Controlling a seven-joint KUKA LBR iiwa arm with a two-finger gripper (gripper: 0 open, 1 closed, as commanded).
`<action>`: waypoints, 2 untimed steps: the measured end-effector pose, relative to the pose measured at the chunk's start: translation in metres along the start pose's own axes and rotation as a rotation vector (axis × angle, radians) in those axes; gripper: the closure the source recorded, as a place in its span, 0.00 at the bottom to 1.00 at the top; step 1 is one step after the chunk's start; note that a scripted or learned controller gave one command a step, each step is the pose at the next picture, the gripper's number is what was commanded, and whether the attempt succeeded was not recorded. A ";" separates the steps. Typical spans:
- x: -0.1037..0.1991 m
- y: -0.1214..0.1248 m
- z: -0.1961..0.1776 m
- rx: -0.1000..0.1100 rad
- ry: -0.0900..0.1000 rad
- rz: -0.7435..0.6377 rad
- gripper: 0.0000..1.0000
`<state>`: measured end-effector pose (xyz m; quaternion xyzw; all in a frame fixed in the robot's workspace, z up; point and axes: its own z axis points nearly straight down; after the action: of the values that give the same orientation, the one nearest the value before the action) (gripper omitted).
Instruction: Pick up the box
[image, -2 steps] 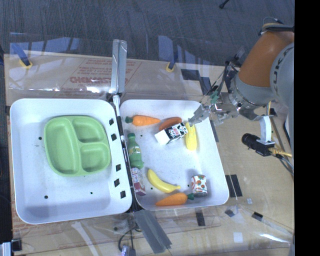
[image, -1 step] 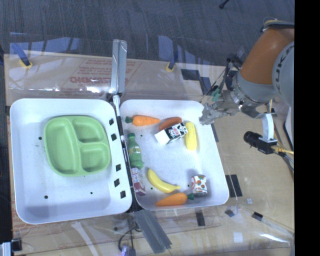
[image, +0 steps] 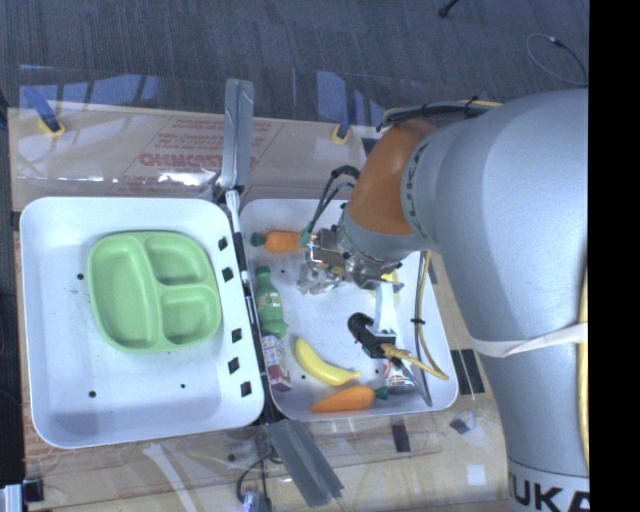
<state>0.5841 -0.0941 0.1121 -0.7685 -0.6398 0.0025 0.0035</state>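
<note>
A small narrow box (image: 275, 362) with red and white print lies along the left wall of the right bin (image: 440, 395), just below a green bottle (image: 268, 300). My gripper (image: 318, 275) hangs low over the upper middle of that bin, right of the bottle's cap and up and to the right of the box. It is apart from the box, and nothing shows held in it. The grey arm with its orange band covers the bin's right side.
In the right bin lie an orange carrot (image: 283, 240) at the top left, a banana (image: 325, 365), a second carrot (image: 345, 400) at the front, and a red-and-white packet (image: 400, 378). The left bin (image: 60, 400) holds a green divided plate (image: 155, 290).
</note>
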 end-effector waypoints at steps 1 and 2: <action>0.049 0.064 -0.093 -0.006 0.002 0.567 1.00; 0.113 0.044 -0.079 -0.001 0.000 0.457 1.00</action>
<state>0.6481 0.0087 0.1904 -0.8934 -0.4492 0.0030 0.0025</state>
